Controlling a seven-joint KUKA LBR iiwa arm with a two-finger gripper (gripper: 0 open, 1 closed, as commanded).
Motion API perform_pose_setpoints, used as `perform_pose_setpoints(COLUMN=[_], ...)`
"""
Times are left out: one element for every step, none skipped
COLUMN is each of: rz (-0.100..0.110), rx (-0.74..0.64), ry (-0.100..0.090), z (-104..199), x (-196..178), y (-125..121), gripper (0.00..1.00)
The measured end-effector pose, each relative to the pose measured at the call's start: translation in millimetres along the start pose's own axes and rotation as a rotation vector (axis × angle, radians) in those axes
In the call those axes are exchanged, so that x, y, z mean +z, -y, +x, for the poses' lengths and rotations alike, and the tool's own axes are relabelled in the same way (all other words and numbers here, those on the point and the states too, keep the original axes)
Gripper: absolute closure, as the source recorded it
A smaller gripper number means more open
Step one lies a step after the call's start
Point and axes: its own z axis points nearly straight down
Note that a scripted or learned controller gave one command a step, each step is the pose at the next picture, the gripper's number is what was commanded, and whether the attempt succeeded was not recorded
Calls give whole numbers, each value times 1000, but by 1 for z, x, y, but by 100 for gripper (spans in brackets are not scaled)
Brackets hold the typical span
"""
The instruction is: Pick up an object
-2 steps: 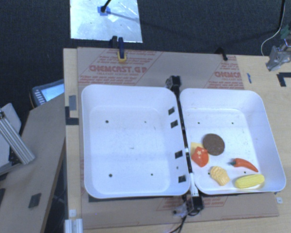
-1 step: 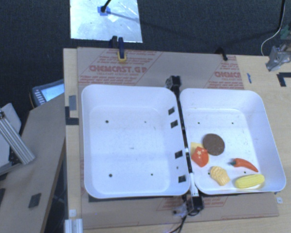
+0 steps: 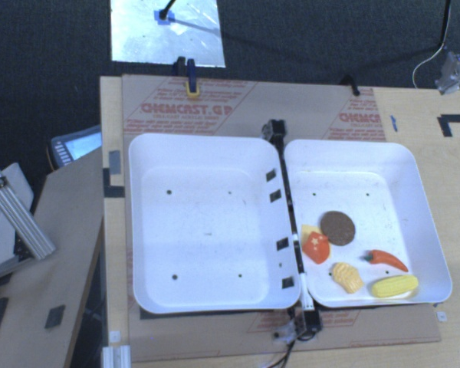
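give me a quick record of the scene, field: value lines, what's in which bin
left bin: white, shallow, nothing in it
right bin: white, shallow, holds all five items, grouped in its near part
brown disc: round and flat, toward the bin's middle
red and yellow piece: touching the disc, by the divider
red pepper: right of the disc
pale yellow lump: near the front rim
yellow corn: at the front right corner

"CHEMCAST GP" on brown sheet [image 3: 215,102]
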Motion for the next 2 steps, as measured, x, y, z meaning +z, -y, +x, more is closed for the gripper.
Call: perform_pose_setpoints(rz=[12, 4], rx=[4, 3], ry=[-3, -1], z=[1, 0], x=[80, 71], y=[1, 1], gripper=[100, 100])
